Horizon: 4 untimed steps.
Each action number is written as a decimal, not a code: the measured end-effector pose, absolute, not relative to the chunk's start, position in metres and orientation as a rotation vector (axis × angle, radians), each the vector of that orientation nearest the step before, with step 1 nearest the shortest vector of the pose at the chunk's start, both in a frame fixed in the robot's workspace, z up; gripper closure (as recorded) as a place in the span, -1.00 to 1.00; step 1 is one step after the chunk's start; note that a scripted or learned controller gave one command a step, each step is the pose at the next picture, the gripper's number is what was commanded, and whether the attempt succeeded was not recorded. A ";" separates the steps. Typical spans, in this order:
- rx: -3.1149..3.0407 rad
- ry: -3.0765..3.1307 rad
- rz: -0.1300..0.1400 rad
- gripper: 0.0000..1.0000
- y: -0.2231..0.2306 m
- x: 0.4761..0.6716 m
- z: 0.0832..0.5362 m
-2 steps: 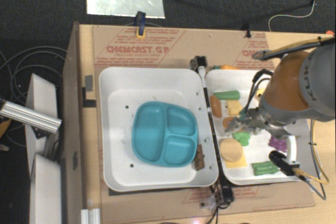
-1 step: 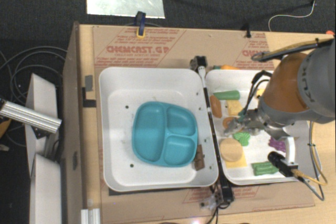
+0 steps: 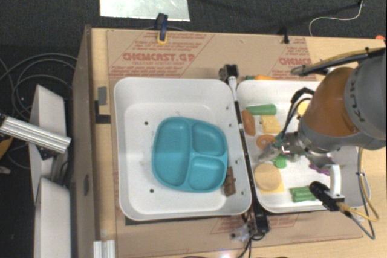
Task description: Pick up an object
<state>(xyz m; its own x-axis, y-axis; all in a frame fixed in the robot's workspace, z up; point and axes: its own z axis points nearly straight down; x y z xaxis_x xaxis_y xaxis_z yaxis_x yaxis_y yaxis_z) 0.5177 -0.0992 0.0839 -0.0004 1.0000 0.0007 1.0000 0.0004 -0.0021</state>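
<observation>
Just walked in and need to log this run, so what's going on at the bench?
A grey KUKA arm reaches in from the right over the right bin, its gripper low among small toy foods: a green piece, a yellow block and a round tan piece. Whether it holds anything cannot be told. The left bin holds a teal divided plate, untouched.

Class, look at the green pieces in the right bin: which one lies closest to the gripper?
The small green piece right beside the gripper; the green block and green bar lie farther off.
</observation>
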 end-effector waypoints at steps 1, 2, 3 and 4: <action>-2.222 -2.235 -0.009 -1.00 -0.118 0.610 0.086; -2.218 -2.219 0.003 -1.00 -0.106 0.548 0.084; -2.220 -2.226 -0.003 1.00 -0.106 0.552 0.095; -2.213 -2.245 -0.022 1.00 -0.026 0.624 0.191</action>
